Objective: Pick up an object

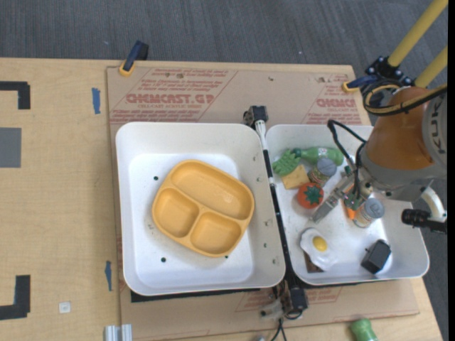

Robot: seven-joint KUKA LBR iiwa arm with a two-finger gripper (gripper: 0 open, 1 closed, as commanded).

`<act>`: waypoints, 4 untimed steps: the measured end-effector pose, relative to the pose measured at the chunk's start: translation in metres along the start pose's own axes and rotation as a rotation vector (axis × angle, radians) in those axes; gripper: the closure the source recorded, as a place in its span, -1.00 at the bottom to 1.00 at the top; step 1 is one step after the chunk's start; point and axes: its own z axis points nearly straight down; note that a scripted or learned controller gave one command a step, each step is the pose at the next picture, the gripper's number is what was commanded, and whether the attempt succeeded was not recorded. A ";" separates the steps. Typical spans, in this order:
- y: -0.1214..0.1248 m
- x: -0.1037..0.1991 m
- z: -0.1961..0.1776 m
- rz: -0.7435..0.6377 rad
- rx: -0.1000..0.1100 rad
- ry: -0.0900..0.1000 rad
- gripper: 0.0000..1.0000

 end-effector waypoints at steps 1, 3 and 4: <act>0.057 -0.059 0.005 0.051 0.031 0.030 -1.00; -0.022 -0.014 0.000 -0.087 0.002 0.000 -1.00; -0.016 -0.001 0.000 -0.461 -0.001 -0.001 -1.00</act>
